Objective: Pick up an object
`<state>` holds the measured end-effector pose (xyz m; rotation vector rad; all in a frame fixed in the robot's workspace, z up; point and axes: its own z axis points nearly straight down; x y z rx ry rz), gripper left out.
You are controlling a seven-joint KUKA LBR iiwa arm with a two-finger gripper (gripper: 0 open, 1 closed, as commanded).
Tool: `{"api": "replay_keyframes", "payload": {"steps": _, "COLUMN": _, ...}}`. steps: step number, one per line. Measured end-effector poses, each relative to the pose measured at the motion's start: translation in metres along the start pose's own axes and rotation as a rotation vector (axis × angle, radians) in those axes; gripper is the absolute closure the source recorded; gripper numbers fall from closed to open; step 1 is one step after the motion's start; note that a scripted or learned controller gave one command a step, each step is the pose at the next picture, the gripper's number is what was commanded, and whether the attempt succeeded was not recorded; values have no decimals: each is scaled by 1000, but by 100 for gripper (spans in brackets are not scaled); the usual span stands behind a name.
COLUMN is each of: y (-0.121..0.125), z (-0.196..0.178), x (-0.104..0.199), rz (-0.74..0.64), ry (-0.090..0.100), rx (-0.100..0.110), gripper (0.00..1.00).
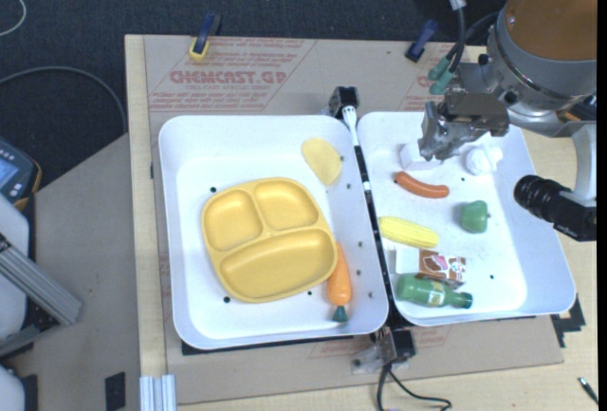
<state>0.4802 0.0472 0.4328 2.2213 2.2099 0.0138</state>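
Claw (434,151): over right bin (541,290), above hot dog (422,185); grip state cannot be told. Left bin (180,238): yellow tray (268,237), carrot (340,282).

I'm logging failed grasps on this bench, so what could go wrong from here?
1. The pincer hangs over a white object that blends with the right bin, so the grasp may miss.
2. The sausage lies just below and could get nudged.
3. The corn, carton and green bottle sit close together, which invites a double pick.
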Motion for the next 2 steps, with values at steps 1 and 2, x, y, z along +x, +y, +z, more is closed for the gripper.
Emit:
{"api": "replay_keyframes", "payload": {"steps": 1, "y": -5, "z": 129, "x": 73, "rz": -12, "ry": -2, "rx": 27, "gripper": 100}}
{"api": "replay_keyframes", "payload": {"steps": 2, "y": 0, "z": -3, "x": 82, "rz": -9, "ry": 5, "rx": -4, "gripper": 100}}
